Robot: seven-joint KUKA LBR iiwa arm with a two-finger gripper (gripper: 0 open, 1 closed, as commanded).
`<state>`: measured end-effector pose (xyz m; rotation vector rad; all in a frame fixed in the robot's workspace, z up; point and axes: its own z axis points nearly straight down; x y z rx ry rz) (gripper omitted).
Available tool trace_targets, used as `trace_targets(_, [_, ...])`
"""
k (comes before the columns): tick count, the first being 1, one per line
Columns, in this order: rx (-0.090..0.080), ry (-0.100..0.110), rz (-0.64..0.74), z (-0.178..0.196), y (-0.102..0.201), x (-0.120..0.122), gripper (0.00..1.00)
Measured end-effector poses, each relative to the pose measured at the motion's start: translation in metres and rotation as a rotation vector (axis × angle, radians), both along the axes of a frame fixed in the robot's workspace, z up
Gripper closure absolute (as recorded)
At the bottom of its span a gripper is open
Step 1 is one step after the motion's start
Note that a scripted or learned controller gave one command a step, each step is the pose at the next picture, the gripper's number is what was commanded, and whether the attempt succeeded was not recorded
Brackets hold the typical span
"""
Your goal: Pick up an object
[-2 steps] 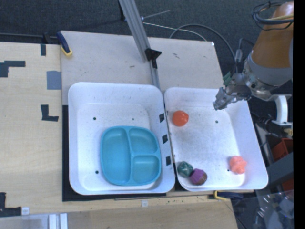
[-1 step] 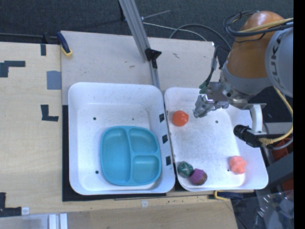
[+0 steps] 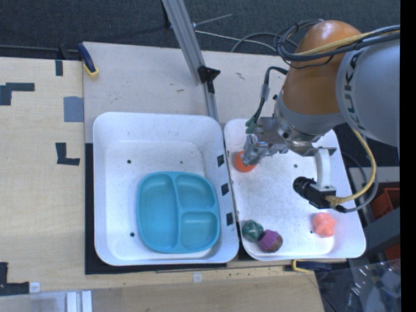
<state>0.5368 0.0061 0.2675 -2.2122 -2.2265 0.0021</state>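
My gripper [image 3: 252, 153] hangs low over the far left part of the right bin [image 3: 286, 194], right above an orange round object [image 3: 244, 164] that peeks out beneath it. The object lies against the bin's left wall. Near the front edge of the same bin rest a dark green lump [image 3: 252, 229], a purple ball [image 3: 270, 240] touching it, and a pale orange-pink ball [image 3: 324, 224] at the right.
The left bin [image 3: 117, 142] holds a light blue divided plate [image 3: 177, 211] in its front half. A slanted metal pole [image 3: 188, 38] stands behind the bins. The grey and orange arm covers the right bin's far right corner.
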Motion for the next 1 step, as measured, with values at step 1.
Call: trace_targets(1, [0.000,0.003,0.000,-0.0251,0.0534,-0.0200,1.00])
